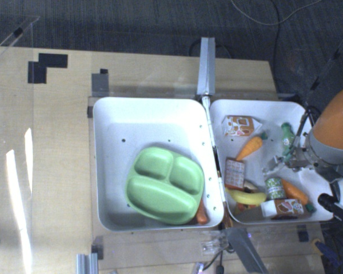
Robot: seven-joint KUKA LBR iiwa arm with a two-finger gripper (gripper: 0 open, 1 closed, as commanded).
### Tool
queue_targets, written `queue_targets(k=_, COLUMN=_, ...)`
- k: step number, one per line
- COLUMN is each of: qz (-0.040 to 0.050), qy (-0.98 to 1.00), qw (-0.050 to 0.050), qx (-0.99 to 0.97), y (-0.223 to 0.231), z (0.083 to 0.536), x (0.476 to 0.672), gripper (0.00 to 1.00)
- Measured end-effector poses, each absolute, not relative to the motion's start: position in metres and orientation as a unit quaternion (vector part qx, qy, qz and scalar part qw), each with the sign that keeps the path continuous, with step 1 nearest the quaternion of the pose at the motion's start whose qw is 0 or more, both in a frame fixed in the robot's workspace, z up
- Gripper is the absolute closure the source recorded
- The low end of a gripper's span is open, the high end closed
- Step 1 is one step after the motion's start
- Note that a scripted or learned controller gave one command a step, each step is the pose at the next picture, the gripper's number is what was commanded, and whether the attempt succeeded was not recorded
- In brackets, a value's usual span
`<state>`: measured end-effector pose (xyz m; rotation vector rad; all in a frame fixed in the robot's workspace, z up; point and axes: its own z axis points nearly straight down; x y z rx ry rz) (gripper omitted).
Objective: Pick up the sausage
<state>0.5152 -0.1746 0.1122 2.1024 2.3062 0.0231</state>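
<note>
Bins side by side; left white bin holds green sectioned plastic tray; right white bin, toy foods; gripper state unclear

Green tray in white left bin. In white right bin: yellow banana, orange carrot, orange-and-white carton, green bottle. Pale wooden surface. Orange band on grey arm.

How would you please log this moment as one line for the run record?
arm: over right bin | gripper: low among the food, near carrot | left bin: green tray | sausage: not identified
</note>
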Motion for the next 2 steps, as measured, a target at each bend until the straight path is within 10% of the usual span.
queue_targets(k=2, qz=0.0014, qy=0.760, qw=0.003, qx=0.650, y=-0.206, z=0.104, x=0.489, gripper=0.00)
